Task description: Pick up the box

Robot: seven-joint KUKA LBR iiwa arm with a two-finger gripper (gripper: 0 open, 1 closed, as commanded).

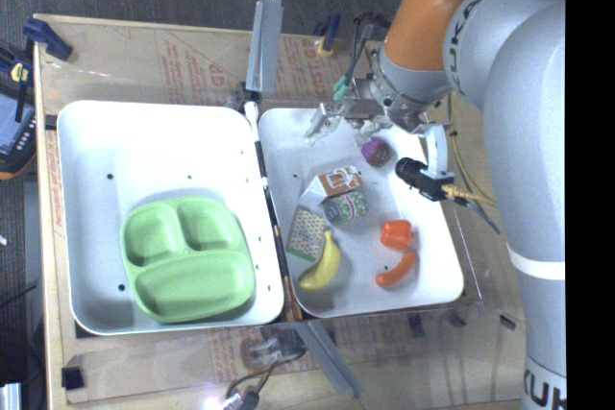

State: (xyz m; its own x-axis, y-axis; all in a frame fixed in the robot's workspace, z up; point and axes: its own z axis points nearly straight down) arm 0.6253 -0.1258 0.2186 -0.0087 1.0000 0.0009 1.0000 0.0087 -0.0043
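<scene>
Box [340, 179] lies in the right bin [434, 278], touching a patterned can [347, 206]. End effector [325, 120] hovers near the bin's far-left corner, fingers spread, gripping nothing.

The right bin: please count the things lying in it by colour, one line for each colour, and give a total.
Orange or red, the chunky orange-red piece and the long orange-red piece: 2
Yellow, the plastic banana: 1
Purple, the small round object: 1
Brown and white, the small printed box: 1
Green-patterned, the printed can on its side and the flat green packet: 2
Total: 7
</scene>
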